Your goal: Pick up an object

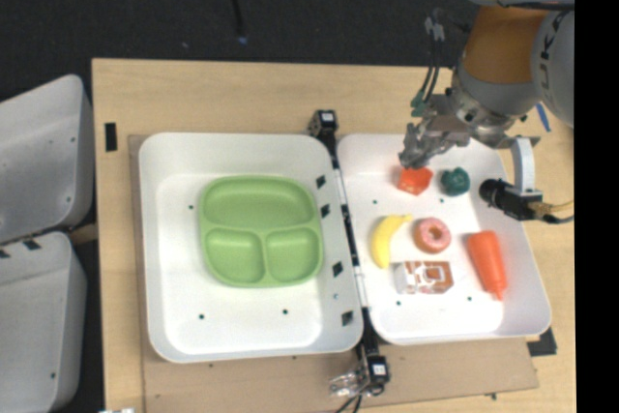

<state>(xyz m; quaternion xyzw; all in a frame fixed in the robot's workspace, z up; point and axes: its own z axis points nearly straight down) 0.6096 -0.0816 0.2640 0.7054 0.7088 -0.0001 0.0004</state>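
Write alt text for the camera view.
The gripper hangs just above a small red object in the right bin, which also holds a green item, banana, donut, carrot and packet. A green divided plate sits in the left bin.

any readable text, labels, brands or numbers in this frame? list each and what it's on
No text can be read.
The small flat brown-and-white packet in the right white bin carries a white printed patch, too blurred to read.
The grey arm with the orange band shows a dark mark at its right edge, cut off and unreadable.
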